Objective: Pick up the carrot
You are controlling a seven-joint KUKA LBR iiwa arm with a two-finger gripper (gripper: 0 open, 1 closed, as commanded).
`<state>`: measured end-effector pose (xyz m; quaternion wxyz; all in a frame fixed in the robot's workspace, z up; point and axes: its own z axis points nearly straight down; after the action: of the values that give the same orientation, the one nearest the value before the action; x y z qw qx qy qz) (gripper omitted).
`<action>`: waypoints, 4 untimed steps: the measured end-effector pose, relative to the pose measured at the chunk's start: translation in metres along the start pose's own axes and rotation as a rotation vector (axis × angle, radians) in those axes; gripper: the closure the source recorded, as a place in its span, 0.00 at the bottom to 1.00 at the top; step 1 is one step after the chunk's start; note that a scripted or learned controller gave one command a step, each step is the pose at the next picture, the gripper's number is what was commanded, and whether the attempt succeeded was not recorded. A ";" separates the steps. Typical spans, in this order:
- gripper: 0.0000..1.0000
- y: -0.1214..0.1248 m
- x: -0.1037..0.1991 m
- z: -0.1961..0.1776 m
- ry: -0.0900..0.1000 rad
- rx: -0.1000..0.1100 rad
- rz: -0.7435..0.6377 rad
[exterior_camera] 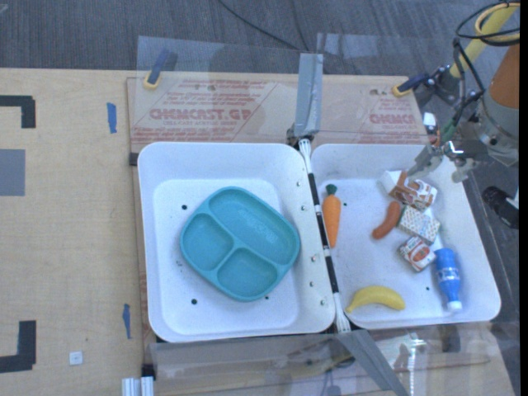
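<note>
Two white bins sit side by side on the bench. The left bin (pixel 157 180) holds a teal divided plate (pixel 239 242) with three compartments, lying roughly at its centre.

The carrot (pixel 332 214) lies in the right bin (pixel 487 299), hard against that bin's left wall, just beside the divider between the bins. Green top points to the far edge, orange tip to the near edge. It is well apart from the gripper.

Other contents of the right bin: a sausage (pixel 386 219) near the centre, tilted; three small printed cartons (pixel 417 221) stacked in a loose line toward the right wall, the farthest one near the far right corner; a blue bottle (pixel 447 277) with a white cap along the right wall, cap toward the near edge; a banana (pixel 376 299) by the near edge, left of centre.

The gripper (pixel 444 157) hangs over the far right corner of the right bin, just above the farthest carton. Cannot tell the state of the claw: too small and cluttered with cabling to resolve.
</note>
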<state>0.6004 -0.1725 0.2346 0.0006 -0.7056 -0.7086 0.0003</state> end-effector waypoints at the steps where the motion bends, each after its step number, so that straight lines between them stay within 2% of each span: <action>1: 0.00 -0.005 0.024 -0.071 -0.002 -0.005 -0.110; 2: 0.00 0.020 0.029 -0.033 -0.001 -0.001 -0.115; 3: 0.00 -0.031 0.084 0.023 0.000 -0.001 -0.592; 4: 0.00 -0.038 0.065 0.046 0.000 -0.002 -0.624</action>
<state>0.5622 -0.1075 0.1886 0.0000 -0.4541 -0.8909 -0.0003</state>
